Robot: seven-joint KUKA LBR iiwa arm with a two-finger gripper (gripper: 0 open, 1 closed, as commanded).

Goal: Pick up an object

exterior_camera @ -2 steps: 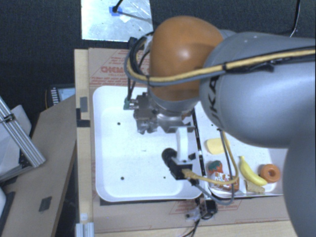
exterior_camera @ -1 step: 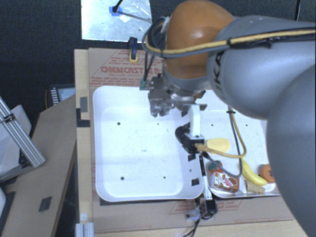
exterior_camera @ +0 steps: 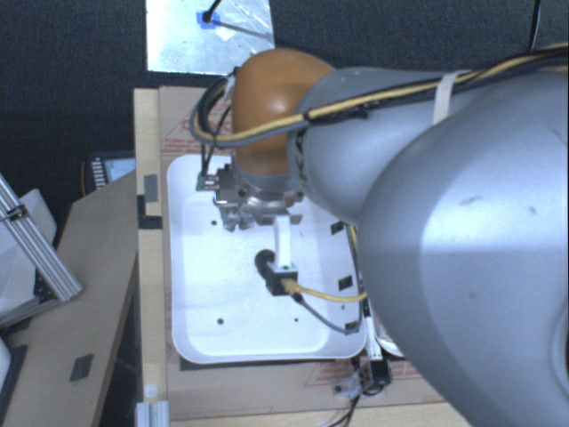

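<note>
My gripper (exterior_camera: 238,213) hangs low over the far part of the left white bin (exterior_camera: 204,327), below the orange band of the wrist (exterior_camera: 271,105). Its metal body faces down toward the bin floor, and its tips are too small and shadowed to read. The bare floor of the bin shows a few small dark dots. The big grey arm (exterior_camera: 444,212) covers the right side of the view and hides the right bin and the left bin's right edge.
The bin rests on a cardboard sheet (exterior_camera: 178,114) on the bench. An aluminium rail (exterior_camera: 36,247) slants at the far left. A shiny foil sheet (exterior_camera: 209,20) lies beyond the bench. Loose cables (exterior_camera: 364,385) hang by the bin's near right corner.
</note>
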